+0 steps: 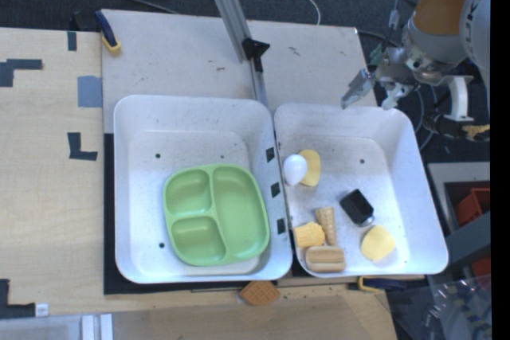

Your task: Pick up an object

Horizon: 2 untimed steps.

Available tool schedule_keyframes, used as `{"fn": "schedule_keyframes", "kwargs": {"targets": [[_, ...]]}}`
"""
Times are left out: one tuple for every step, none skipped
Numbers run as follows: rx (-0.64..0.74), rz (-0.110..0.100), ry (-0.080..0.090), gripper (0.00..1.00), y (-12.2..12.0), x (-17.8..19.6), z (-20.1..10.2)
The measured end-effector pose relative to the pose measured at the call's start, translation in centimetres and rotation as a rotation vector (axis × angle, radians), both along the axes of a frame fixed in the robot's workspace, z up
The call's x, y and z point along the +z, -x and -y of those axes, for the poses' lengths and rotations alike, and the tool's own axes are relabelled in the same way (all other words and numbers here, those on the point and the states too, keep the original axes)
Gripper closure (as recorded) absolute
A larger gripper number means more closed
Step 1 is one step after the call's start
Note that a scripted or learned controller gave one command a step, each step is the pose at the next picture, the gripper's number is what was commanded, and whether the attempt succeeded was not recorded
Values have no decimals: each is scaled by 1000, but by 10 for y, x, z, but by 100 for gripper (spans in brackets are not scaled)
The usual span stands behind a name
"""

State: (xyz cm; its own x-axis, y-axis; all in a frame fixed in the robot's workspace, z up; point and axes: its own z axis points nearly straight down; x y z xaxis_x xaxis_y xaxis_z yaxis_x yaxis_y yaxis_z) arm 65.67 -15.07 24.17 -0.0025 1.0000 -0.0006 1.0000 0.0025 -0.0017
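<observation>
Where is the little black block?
The black block lies in the right bin, toward its front, between the ice-cream cone and the yellow piece.

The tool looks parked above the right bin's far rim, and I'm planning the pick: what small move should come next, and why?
Probably bring the tool toward the camera and down over the black block. The tool sits beyond the right bin with nothing between its fingers, and the block lies apart from the other pieces.

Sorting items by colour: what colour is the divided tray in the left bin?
Light green; the tray shows clearly in the camera view.
</observation>
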Motion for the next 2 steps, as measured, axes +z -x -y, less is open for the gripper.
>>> {"fn": "schedule_keyframes", "kwargs": {"targets": [[0, 0, 0, 0, 0, 0, 0], [0, -4, 0, 0, -1, -44, -2]]}}
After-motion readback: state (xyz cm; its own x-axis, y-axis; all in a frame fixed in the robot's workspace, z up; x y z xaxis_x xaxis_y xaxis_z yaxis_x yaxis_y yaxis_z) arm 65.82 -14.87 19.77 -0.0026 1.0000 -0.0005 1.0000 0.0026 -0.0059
